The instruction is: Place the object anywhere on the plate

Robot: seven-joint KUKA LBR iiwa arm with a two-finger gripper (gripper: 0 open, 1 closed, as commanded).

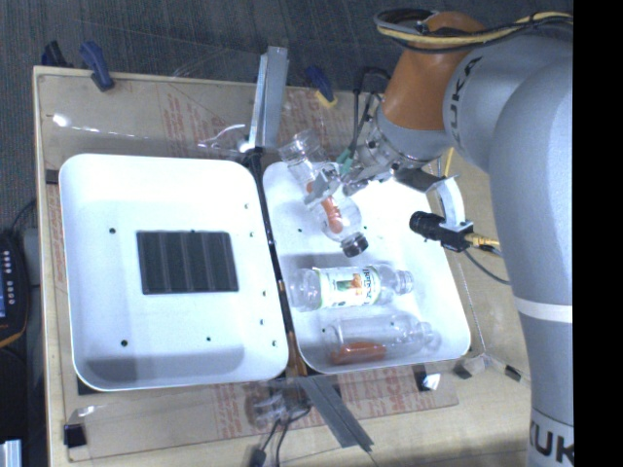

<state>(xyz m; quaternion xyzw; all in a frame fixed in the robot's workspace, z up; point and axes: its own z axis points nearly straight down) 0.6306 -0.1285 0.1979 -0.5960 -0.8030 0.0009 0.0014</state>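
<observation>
A small bottle (334, 212) is seen clamped between the jaws of the gripper (331, 189) over the right bin (443, 309), presumably for carrying to the dark plate (187, 262) in the left bin (97, 202).

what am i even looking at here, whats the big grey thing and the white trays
The big grey thing is a robot arm with an orange band, reaching in from the right. One camera fixed above the bench looks down at a slant. Two shallow white bins sit side by side. The left bin holds a dark ribbed rectangle, probably the plate. The right bin holds clear plastic bottles: one with a label, one near the front edge, and a tilted one under the gripper. Whether its jaws grip anything is unclear.
</observation>
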